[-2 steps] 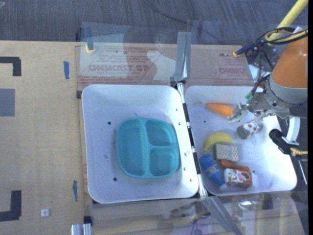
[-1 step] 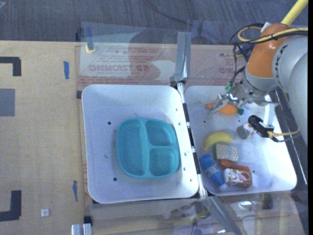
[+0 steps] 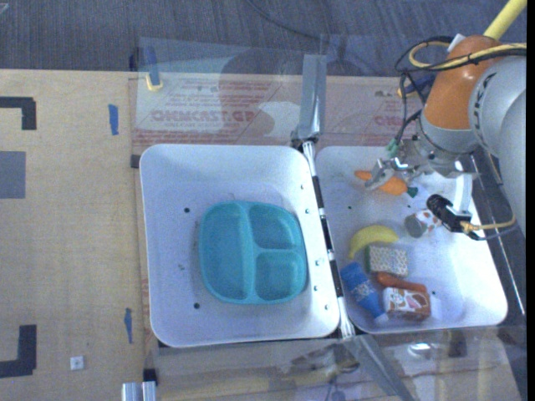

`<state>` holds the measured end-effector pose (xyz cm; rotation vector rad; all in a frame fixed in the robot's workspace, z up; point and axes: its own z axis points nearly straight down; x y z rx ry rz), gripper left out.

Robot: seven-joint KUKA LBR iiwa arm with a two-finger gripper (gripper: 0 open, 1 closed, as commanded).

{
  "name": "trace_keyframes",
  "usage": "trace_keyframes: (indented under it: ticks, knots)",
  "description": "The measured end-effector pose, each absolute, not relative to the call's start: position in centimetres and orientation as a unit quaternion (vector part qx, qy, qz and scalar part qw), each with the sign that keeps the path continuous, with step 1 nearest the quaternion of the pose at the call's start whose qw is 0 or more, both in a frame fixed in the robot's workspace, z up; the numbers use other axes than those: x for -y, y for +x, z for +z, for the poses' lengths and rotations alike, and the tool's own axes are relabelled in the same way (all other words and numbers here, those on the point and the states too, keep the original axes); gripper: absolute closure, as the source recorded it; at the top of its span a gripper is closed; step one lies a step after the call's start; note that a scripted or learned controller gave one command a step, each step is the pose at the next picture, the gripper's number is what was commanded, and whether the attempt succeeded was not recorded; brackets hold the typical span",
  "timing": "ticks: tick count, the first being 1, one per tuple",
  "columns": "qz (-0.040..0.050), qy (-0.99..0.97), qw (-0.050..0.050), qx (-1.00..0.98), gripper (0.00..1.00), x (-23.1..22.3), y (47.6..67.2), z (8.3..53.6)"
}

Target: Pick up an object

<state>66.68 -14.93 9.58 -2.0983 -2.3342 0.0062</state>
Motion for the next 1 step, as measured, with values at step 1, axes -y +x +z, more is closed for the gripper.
trace_keyframes:
  ticks: [1]
  knots:
    - [0.0004,-0.785,0.0,0.62,1.0,12.61,66.31,20.36]
